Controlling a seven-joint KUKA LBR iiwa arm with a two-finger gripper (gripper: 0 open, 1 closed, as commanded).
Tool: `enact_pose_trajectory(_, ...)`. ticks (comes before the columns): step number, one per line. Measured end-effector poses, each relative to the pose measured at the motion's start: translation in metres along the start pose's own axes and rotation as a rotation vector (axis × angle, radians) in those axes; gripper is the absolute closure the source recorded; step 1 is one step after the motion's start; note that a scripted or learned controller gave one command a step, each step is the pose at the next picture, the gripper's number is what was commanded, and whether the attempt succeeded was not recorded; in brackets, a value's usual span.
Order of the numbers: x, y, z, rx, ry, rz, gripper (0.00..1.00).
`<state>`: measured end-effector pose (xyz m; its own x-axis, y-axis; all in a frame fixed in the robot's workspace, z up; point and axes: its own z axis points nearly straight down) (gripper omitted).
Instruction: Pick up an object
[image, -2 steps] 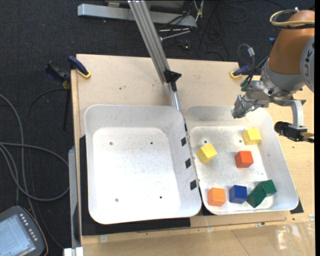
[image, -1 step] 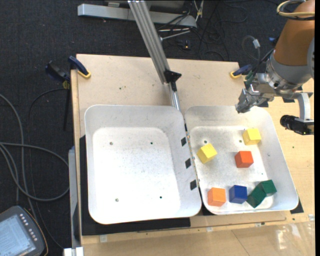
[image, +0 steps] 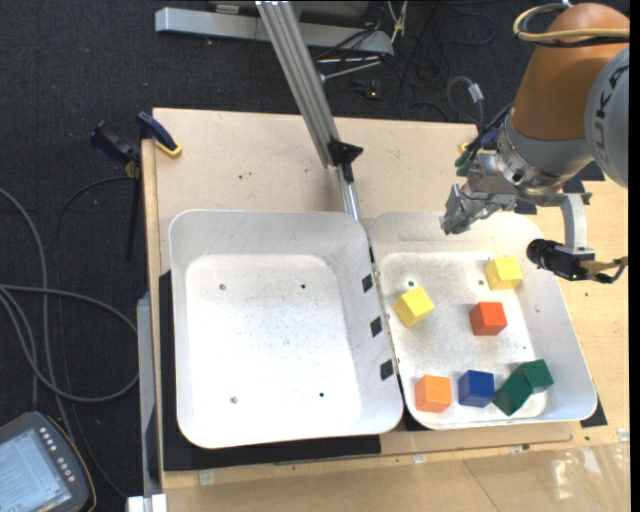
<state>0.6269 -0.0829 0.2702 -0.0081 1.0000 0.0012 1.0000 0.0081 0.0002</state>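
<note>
The right bin (image: 560, 330) holds several small blocks: a yellow cube (image: 414, 305) at its left, a second yellow cube (image: 503, 272) near its far side, a red-orange cube (image: 488, 318) in the middle, and along the front an orange cube (image: 433, 392), a blue cube (image: 477, 388) and a green block (image: 524, 385). My gripper (image: 460, 220) hangs above the bin's far left rim, apart from every block, with nothing visible between its fingers.
The left bin (image: 265, 325) lies beside the right one. A metal pole (image: 305, 85) slants across the bench's far side down to the gap between the bins. A blue and yellow clamp (image: 150, 135) sits at the bench's far left corner.
</note>
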Motion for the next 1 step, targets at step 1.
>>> enact_pose_trajectory(1,0.0569,-0.0191,0.0167,0.003,0.001,0.0,1.0)
